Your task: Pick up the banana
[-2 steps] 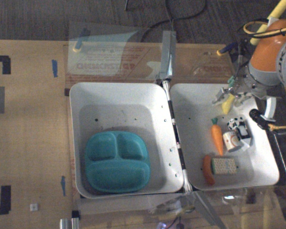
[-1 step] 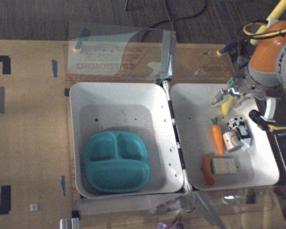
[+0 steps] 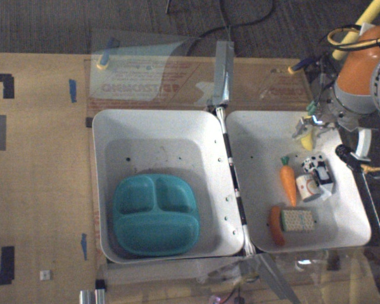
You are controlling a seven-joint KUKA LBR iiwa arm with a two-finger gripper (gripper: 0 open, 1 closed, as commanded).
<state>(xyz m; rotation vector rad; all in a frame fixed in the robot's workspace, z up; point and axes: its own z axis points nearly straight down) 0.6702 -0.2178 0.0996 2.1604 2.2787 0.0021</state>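
Because the banana [image 3: 307,142] lies in the right-hand bin's [image 3: 259,163] far corner, apart from the carrot [image 3: 288,181], your gripper [image 3: 307,126] hangs right over it, though you cannot tell whether it is clamped or released.

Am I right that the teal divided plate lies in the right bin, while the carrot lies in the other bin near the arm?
Not quite: the camera view shows the teal divided plate in the left bin; the carrot lies in the right bin, near the arm.

Teal divided plate [image 3: 154,215] in left bin [image 3: 107,138]; carrot [image 3: 288,180] (upright-ish) and sponge [image 3: 297,220] in right bin [image 3: 259,132].
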